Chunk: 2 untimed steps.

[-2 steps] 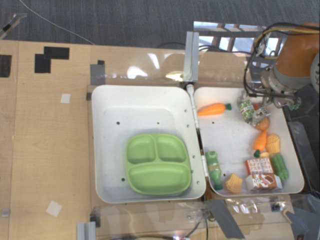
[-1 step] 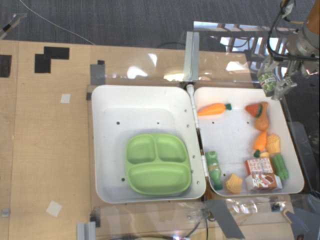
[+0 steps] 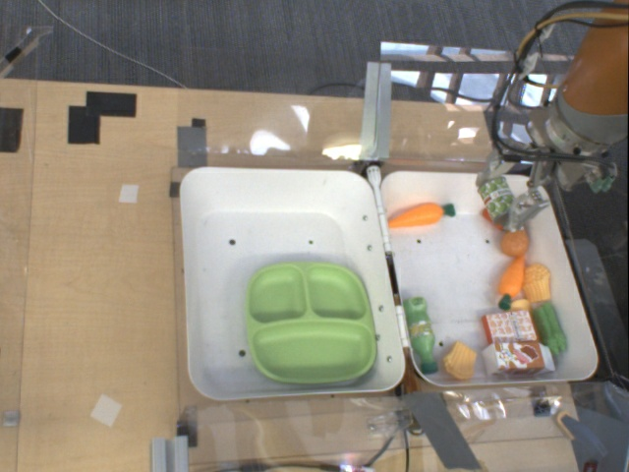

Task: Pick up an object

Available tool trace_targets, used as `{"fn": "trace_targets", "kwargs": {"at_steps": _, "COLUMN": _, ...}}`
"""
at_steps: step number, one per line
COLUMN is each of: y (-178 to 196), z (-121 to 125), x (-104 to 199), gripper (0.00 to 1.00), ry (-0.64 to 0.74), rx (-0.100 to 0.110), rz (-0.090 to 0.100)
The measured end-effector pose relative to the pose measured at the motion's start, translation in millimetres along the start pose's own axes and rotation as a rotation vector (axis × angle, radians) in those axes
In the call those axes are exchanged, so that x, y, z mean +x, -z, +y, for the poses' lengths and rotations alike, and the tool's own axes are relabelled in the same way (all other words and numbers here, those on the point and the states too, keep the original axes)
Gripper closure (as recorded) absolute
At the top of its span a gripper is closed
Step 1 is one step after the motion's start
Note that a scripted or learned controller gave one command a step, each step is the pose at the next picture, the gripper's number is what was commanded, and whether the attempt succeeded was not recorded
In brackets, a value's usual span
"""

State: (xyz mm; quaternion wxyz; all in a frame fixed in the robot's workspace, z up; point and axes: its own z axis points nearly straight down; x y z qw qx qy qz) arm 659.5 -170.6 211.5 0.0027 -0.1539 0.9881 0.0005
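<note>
My gripper [image 3: 511, 197] hangs over the far right corner of the right bin [image 3: 447, 264], fingers apart. A small green and white item [image 3: 498, 200] sits just by its left finger [image 3: 489, 180], low in that corner; whether it is touched I cannot tell. An orange ball [image 3: 515, 243] lies right below the gripper. Further items in this bin: a carrot [image 3: 421, 215] at the far left, a smaller carrot [image 3: 510, 278], a yellow piece [image 3: 536, 282], a green cucumber [image 3: 550, 327], a red and white carton [image 3: 513, 342], a yellow chunk [image 3: 459, 362] and a green bottle [image 3: 421, 332].
The left bin [image 3: 226, 214] holds a green divided plate [image 3: 311, 323] in its near half. A metal divider [image 3: 376, 116] stands behind the two bins. The arm's orange band [image 3: 595, 77] and cables rise at the upper right. Wooden bench surface spreads to the left.
</note>
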Motion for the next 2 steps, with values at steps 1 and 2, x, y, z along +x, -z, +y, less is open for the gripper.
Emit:
{"fn": "trace_targets", "kwargs": {"at_steps": 1, "y": -112, "z": 73, "x": 12, "gripper": 1.0, "ry": 0.434, "rx": 0.006, "rz": -0.007}}
{"fn": "trace_targets", "kwargs": {"at_steps": 2, "y": -121, "z": 56, "x": -25, "gripper": 1.0, "ry": 0.458, "rx": -0.009, "rz": 0.022}}
